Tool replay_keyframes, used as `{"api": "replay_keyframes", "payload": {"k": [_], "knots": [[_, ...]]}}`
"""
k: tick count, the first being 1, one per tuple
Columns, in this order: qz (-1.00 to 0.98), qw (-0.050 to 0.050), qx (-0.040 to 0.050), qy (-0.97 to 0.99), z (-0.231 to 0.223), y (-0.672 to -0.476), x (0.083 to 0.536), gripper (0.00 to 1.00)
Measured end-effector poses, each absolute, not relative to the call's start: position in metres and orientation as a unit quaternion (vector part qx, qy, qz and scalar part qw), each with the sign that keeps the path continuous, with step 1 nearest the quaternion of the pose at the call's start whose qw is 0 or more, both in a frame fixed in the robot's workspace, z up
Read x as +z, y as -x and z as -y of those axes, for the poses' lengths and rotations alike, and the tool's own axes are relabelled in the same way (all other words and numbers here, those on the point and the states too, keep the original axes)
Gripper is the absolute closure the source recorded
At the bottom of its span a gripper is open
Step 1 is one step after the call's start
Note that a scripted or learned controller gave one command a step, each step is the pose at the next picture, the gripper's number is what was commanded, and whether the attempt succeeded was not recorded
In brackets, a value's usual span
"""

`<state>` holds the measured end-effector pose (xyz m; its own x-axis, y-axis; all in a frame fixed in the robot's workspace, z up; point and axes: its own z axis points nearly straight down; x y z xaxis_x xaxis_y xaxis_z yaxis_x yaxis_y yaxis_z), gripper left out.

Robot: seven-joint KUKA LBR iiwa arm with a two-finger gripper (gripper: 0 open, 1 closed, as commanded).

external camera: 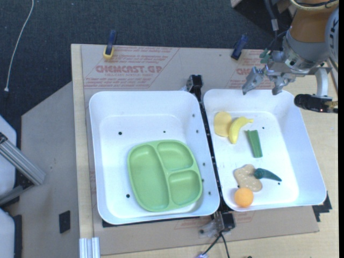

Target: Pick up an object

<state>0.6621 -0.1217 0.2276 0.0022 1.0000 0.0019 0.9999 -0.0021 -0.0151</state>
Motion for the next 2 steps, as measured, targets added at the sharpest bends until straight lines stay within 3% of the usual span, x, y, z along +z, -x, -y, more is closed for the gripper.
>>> {"api": "replay_keyframes", "payload": {"k": [1,2], "knots": [[0.707,0.001,0.0005,0.707,0.121,-0.665,0.236,0.0],[0.707,0.003,0.0023,0.707,0.124,-0.655,0.186,0.0]]}}
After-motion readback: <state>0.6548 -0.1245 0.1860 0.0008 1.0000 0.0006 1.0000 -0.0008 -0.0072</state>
